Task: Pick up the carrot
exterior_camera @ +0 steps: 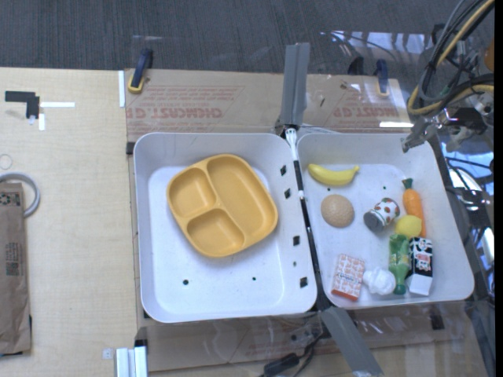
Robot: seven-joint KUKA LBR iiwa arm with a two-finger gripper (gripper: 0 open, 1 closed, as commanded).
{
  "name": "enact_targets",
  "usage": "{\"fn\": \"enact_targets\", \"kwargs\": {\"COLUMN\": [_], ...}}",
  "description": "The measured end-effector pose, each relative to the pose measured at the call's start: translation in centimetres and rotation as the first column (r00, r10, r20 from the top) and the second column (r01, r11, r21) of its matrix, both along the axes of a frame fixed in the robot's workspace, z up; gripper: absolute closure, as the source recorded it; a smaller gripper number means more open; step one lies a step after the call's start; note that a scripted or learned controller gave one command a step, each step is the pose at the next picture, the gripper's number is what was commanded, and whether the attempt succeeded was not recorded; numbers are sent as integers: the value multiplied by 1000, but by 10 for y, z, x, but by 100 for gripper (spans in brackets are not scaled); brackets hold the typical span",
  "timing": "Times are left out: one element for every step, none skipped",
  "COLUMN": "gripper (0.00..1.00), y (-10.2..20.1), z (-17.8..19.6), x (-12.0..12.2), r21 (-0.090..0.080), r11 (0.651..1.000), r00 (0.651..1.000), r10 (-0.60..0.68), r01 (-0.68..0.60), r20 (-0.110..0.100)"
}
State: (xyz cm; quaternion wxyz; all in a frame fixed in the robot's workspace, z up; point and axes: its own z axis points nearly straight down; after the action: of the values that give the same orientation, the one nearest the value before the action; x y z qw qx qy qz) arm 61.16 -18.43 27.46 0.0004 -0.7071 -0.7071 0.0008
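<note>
The carrot (413,201) lies in the right bin (448,210), close to its right wall, green top pointing toward the far side. Its lower end touches a lemon (409,226). Just left of the carrot sits a small can (382,214), tipped on its side. Further left is a round tan ball-like item (338,210), and beyond it, toward the far wall, a banana (333,174). Along the near edge lie a small orange-and-white carton (348,277), a white crumpled item (382,282), a green bottle-like object (399,261) and a black-and-white carton (421,265) (these last three are bunched together, touching).

The left bin (157,273) holds a yellow divided plate (222,204), three compartments, set slightly askew.

Cables and metal parts of the arm (452,93) appear at the upper right, above the far right corner of the right bin, well apart from the carrot. The state of the fingers cannot be told from this view. Nothing is in contact with the carrot from above.
</note>
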Motion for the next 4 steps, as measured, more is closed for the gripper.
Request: {"fn": "enact_targets", "kwargs": {"gripper": [0,0,0,0], "y": [-18,8,90,85], "z": [-104,-91,-142,-131], "x": [-19,-39,6,-11], "r21": [-1,0,-1,-1], "r11": [981,968,995,992], "r00": [981,968,995,992], "r10": [-195,-250,-96,128], "r01": [195,250,96,-128], "r20": [-1,-1,0,0]}}
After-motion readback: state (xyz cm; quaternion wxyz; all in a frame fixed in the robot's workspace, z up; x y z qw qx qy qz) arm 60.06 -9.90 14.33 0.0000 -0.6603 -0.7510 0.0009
